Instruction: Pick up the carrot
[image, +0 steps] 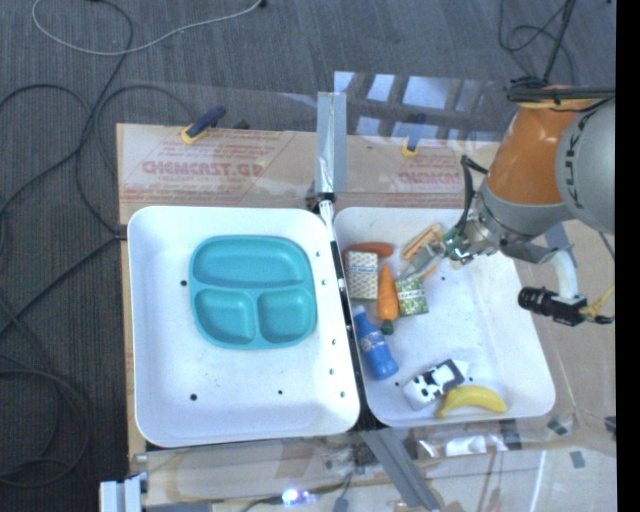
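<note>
Tapered orange carrot (387, 292), smooth white bin (520, 330), curved yellow banana (472, 401)

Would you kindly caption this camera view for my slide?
KUKA gripper hovers over the right bin near the carrot; teal tray beside.

The arm (555, 160) is cut off by the right edge. The gripper (452, 246) is too small and blurred to resolve its jaws. The carrot (387, 292) lies partly overlapped by neighbouring packets (410, 297), whose labels are illegible.
</note>
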